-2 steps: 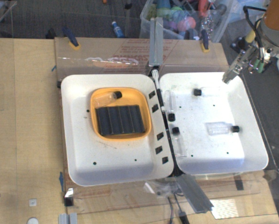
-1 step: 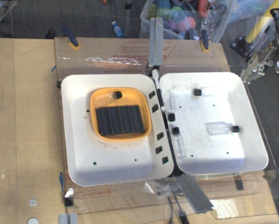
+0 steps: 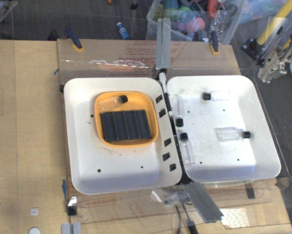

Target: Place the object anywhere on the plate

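— Where was the object?
— The black ribbed block point(image 3: 125, 125) lay flat on the orange plate point(image 3: 103, 103) in the left bin point(image 3: 82, 165). A small clear vial point(image 3: 120, 100) rested by the plate's far rim.
— And the gripper?
— How open it was, I could not tell.

An orange-yellow plate point(image 3: 101, 103) sat in the left bin, toward its upper middle. A dark ribbed rectangular object point(image 3: 125, 125) lay flat across it, covering most of its well, long side running left to right. Beside the object's upper edge, a small clear item with a dark cap point(image 3: 120, 100) rested on the plate.
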You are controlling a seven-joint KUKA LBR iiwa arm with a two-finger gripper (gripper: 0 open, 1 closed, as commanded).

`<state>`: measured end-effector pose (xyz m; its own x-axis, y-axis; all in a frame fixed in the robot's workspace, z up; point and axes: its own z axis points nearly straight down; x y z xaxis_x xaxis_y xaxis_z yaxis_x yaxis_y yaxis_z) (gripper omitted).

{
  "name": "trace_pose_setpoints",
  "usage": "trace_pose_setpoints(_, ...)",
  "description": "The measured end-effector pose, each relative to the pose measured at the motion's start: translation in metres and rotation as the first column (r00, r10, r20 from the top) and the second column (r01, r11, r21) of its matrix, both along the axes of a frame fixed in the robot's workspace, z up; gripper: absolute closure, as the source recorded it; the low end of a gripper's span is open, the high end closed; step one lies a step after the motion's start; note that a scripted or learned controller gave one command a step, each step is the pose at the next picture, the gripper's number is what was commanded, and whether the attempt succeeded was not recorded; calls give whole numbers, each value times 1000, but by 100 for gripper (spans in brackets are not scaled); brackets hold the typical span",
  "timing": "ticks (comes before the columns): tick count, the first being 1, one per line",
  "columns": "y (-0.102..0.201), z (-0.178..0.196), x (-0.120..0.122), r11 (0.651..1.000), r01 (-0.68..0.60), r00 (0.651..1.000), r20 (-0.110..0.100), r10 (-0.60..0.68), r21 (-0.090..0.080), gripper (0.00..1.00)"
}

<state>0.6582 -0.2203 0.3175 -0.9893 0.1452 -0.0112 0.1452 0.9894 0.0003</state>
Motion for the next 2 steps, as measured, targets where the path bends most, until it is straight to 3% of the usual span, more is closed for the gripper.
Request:
trace_pose_setpoints(1, -1, 40, 0, 957, -290, 957, 1, 291, -3, 100)
trace_pose_setpoints(2, 0, 39, 11, 803, -596, 803, -1, 596, -5, 100)
